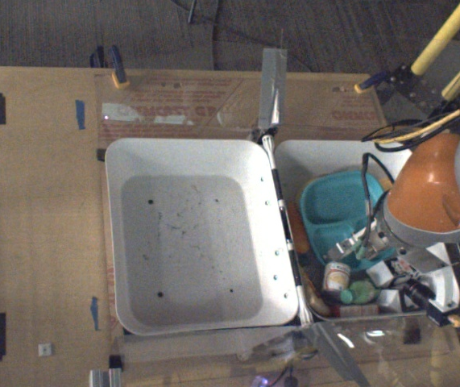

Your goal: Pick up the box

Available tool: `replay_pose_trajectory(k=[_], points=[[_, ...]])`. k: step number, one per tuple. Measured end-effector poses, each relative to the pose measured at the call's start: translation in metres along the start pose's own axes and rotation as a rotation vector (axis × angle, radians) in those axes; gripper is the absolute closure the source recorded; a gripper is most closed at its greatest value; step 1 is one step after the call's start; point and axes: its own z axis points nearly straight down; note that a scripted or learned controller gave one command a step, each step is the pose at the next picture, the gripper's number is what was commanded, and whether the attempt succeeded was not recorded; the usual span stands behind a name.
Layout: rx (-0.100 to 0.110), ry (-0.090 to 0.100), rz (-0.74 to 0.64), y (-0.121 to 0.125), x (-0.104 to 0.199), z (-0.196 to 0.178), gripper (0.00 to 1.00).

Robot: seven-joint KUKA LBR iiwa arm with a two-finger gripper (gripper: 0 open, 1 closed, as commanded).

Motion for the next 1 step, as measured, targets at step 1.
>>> replay_pose_trajectory(k=[1], points=[[0.026,0.033,-0.115,-0.0452,-0.0849,0.0088,0.00]])
